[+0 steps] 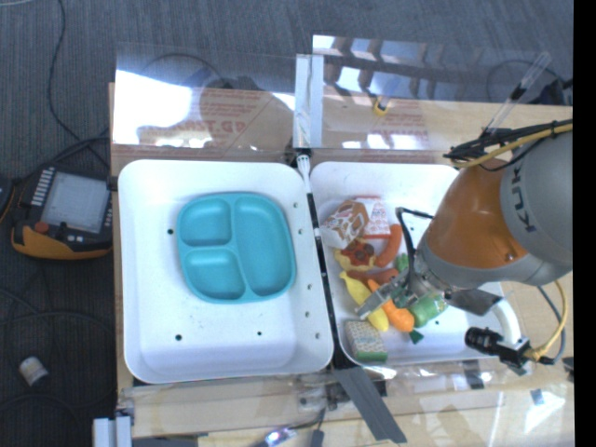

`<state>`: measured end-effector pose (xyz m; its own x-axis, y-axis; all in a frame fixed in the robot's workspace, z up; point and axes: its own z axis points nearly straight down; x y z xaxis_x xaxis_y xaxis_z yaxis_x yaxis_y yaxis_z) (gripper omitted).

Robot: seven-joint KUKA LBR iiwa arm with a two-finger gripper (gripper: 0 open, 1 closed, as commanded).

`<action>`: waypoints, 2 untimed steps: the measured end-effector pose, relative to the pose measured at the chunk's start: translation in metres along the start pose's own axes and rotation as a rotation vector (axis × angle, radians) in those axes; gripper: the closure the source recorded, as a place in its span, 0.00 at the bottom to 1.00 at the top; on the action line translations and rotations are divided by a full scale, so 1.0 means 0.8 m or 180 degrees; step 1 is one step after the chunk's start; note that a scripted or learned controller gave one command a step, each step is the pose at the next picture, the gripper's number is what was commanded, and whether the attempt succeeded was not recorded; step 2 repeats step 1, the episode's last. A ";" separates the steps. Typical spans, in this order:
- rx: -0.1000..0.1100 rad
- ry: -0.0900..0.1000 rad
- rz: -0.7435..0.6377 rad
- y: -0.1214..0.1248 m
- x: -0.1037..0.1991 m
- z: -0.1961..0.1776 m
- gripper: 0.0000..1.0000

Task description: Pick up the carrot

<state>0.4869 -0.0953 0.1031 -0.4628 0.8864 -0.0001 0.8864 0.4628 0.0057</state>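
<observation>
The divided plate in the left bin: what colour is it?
Turquoise blue; the divided plate shows clearly in the camera view.

Dark letters "KU", the start of a brand name, stand on the grey arm (549, 214) at three o'clock

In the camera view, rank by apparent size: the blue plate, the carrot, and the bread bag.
Largest to smallest:
1. blue plate
2. bread bag
3. carrot, partly covered by the arm, so its full size is unsure.

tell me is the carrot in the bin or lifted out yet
In the bin. The carrot lies among the toy food in the right bin, with the gripper low beside it.
</observation>
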 end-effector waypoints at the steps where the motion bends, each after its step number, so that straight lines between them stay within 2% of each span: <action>1: 0.0025 -0.0004 0.0511 0.014 0.005 -0.100 1.00; 2: 0.0025 -0.0004 0.0511 0.014 0.005 -0.100 1.00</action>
